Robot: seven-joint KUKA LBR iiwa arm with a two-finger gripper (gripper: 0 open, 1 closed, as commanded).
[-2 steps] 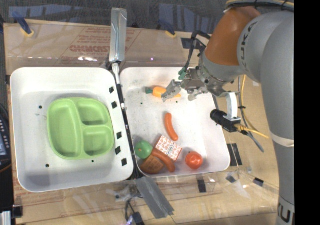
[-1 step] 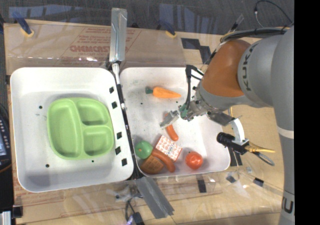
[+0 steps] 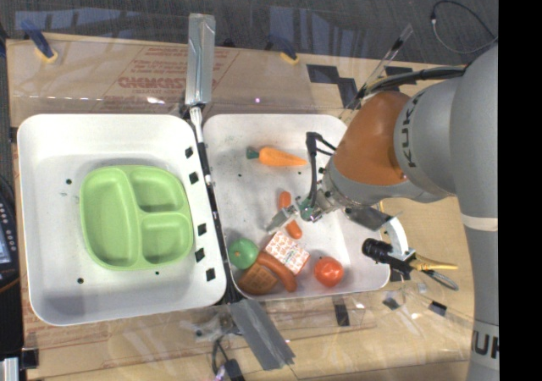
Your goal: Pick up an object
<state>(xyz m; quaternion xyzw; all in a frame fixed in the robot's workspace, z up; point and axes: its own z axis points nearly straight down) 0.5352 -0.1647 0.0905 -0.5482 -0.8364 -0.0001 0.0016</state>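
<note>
My gripper [image 3: 293,217] hangs low over the middle of the right bin [image 3: 229,138], and its fingers look spread apart. A small orange piece [image 3: 285,200] lies just above the fingers, and another orange bit [image 3: 294,230] shows just below them. I cannot see either one clamped. A carrot [image 3: 279,157] with a green top lies farther back in the bin. Along the front wall sit a green round fruit [image 3: 244,251], a white and red box [image 3: 287,254], a brown bread-like item [image 3: 262,277] and a red tomato [image 3: 329,270].
The left bin [image 3: 38,286] holds a green divided plate [image 3: 135,216]. A metal divider [image 3: 200,66] runs between the bins. The arm's orange band [image 3: 373,142] hangs over the right bin's far right corner.
</note>
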